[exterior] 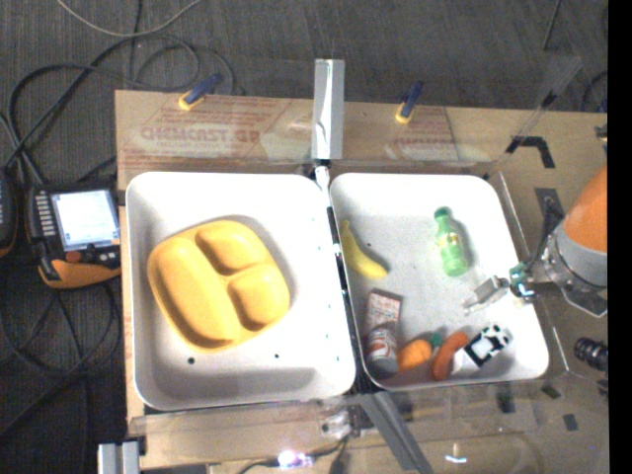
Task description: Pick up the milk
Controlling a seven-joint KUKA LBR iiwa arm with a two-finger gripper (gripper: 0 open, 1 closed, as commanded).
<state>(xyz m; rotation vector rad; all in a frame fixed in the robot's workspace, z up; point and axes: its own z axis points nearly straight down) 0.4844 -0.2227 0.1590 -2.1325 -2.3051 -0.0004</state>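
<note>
- My gripper sits over the right side of the right bin, close to its right wall. The grey arm comes in from the right behind it, and my orange band is at the right edge of the view.
- I cannot tell whether my jaws are apart or together. The metal at my tip is small and blurred here, and I see nothing held in it.
- The milk is a small black-and-white carton lying in the near right corner of the right bin. It is just nearer than my gripper and apart from it.
- Touching the milk on its left is a red-orange piece, and left of that is a carrot with a green top. All three lie in a row along the near wall.
- A can stands at the near left of that bin, with a brown packet just beyond it.
- A banana lies by the left wall of the right bin, running from far to near.
- A green bottle lies on the bin floor farther back, left of my gripper and well apart from the milk.
- The left bin holds a yellow divided plate, which is tilted in the view.
- A metal post stands at the far end of the seam between the bins.
- A handheld unit with a lit screen lies on the floor to the left of the bench.
</note>
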